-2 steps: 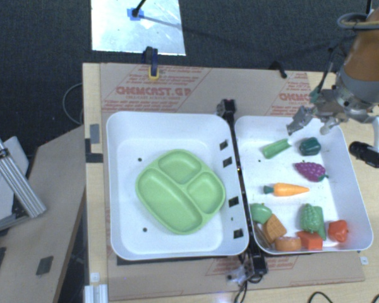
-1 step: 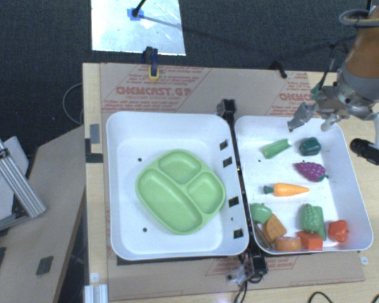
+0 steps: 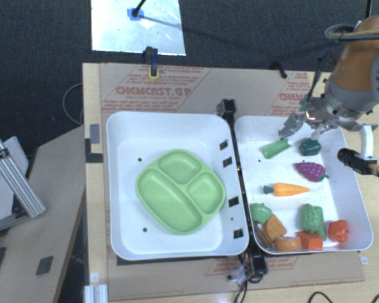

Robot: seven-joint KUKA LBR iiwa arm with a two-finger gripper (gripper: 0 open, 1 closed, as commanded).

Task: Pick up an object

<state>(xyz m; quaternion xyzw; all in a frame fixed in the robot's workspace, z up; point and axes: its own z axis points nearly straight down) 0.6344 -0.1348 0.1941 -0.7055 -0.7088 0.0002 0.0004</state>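
Note:
The right bin (image 3: 360, 216) holds toy food: a green cucumber (image 3: 276, 148), a dark green round piece (image 3: 310, 148), purple grapes (image 3: 309, 169), an orange carrot (image 3: 286, 189), a green pepper (image 3: 311, 218), a red tomato (image 3: 338, 230), and several more pieces crowded at the front edge. My gripper (image 3: 305, 125) hangs over the back of this bin, just above the cucumber and the dark green piece. Its fingers (image 3: 290, 125) stand apart, open, with nothing between them.
The left bin (image 3: 123, 169) carries a light green divided plate (image 3: 180, 191). A black divider with clips (image 3: 230, 163) runs between the bins. A black clamp (image 3: 151, 60) sits at the back of the cardboard sheet. A metal frame (image 3: 9, 169) stands at far left.

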